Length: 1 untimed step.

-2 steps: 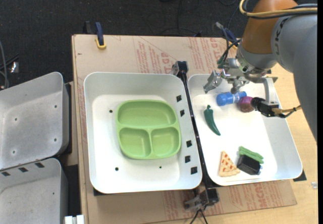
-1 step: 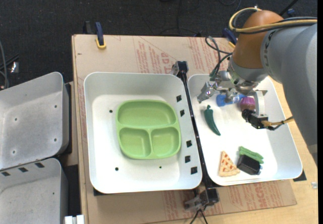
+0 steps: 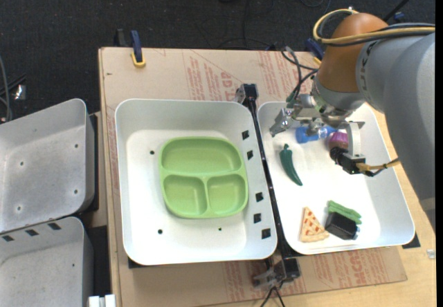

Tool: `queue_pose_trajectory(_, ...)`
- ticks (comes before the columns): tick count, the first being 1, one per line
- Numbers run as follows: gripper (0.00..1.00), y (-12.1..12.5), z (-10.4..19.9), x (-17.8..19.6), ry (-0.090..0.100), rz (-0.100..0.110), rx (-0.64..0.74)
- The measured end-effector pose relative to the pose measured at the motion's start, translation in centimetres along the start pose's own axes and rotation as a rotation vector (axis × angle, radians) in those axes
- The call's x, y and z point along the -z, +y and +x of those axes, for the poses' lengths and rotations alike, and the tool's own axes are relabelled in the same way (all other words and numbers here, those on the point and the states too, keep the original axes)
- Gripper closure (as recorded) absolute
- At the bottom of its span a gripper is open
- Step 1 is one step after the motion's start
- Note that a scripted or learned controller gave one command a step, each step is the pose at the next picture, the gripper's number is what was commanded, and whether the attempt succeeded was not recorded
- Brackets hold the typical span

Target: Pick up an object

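One grey arm point(image 3: 387, 70) enters from 3 o'clock, claw point(image 3: 315, 124) low at 12 o'clock of right bin point(image 3: 394, 229); grip state unclear. Green pepper point(image 3: 291, 164) just below, open floor around it.

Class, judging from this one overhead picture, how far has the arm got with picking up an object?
Done: the end effector is low over the right white bin, by a small blue object and a purple one. In hand: nothing visibly lifted. Left: grasp and raise an item; the green toy pepper and pizza slice toy lie untouched.
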<state>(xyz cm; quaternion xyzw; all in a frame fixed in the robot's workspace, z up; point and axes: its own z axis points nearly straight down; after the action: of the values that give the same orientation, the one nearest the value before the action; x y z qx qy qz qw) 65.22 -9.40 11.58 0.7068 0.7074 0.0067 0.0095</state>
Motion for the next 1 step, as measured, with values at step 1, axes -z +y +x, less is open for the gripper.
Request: queue_pose_trajectory(1, 1.0, -0.16, 0.02, 0.56, 0.001, 0.007, 0.0)
